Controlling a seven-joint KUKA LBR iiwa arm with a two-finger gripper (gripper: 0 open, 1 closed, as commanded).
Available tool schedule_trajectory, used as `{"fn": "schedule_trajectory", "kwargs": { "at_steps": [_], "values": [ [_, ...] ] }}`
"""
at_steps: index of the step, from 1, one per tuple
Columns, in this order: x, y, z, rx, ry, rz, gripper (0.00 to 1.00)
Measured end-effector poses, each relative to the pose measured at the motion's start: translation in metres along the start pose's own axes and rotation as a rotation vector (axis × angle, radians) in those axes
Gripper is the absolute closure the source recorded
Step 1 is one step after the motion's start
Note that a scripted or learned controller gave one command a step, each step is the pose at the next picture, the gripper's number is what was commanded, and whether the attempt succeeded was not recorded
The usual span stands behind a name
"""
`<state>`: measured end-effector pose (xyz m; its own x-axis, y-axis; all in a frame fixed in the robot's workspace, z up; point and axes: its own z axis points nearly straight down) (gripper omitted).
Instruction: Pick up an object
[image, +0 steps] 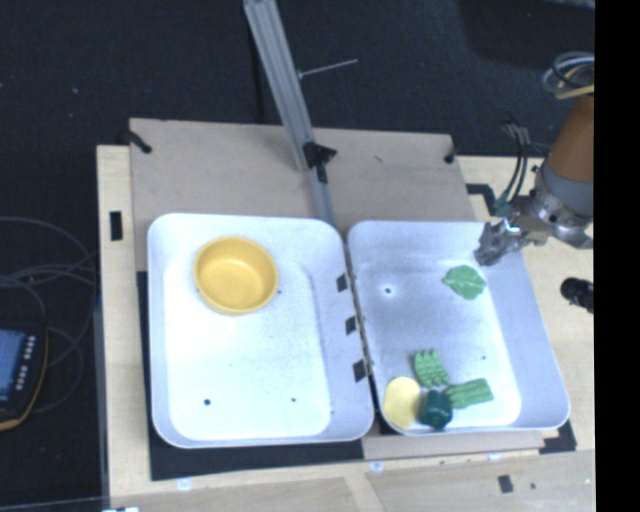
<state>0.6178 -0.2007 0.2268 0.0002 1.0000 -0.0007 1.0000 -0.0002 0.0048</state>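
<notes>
Dark teal round block (436, 409) sits at right bin's (530, 300) near edge; metal two-finger gripper (492, 247), finger state unclear, hovers near flat green leaf-shaped piece (465, 281).

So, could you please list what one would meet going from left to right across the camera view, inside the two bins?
Yellow bowl → pale yellow object → green ridged piece → light green leaf-shaped piece → gripper over the right bin's far corner.

no text, label, brand, number or sign here is clear enough to read.
</notes>
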Motion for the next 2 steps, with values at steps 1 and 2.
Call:
{"fn": "schedule_trajectory", "kwargs": {
  "at_steps": [1,2],
  "values": [
    [0.047,-0.013,-0.013,0.002,0.001,-0.003,1.0],
    [0.103,-0.027,-0.022,0.003,0.002,-0.004,1.0]
  ]
}}
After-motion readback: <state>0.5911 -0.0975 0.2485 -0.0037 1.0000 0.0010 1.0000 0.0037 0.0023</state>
